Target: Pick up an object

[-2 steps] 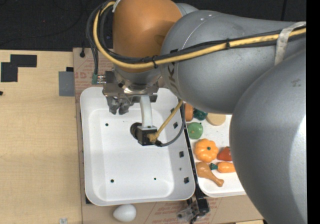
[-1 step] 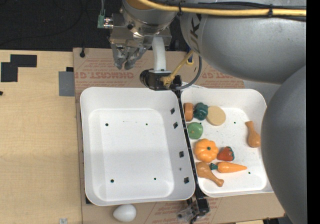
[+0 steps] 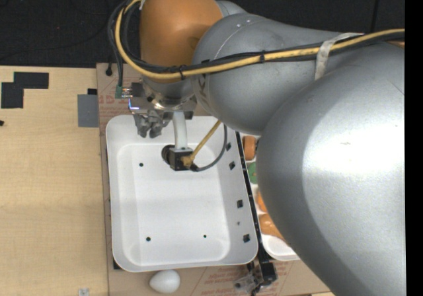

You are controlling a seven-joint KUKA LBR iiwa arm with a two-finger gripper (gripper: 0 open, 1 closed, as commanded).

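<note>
The grey arm with its orange band (image 3: pixel 175 24) reaches in from the right and hangs over the far end of the left white bin (image 3: pixel 125 222). My gripper (image 3: pixel 151 127) sits just above that bin's far-left rim, with no object visible in it. Beside it, a white rod (image 3: pixel 180 131) ends in a black tip (image 3: pixel 174 157) with a yellow cable, low over the bin floor. Orange objects (image 3: pixel 267 223) lie in the right bin, mostly hidden by the arm. A white egg-shaped object (image 3: pixel 164 281) lies on the bench outside the left bin's near edge.
The arm's bulk covers nearly all of the right bin (image 3: pixel 281 250). A black clip (image 3: pixel 256 277) sits at the near edge between the bins. Tan board (image 3: pixel 46 176) lies to the left, with black and grey patches near its far edge.
</note>
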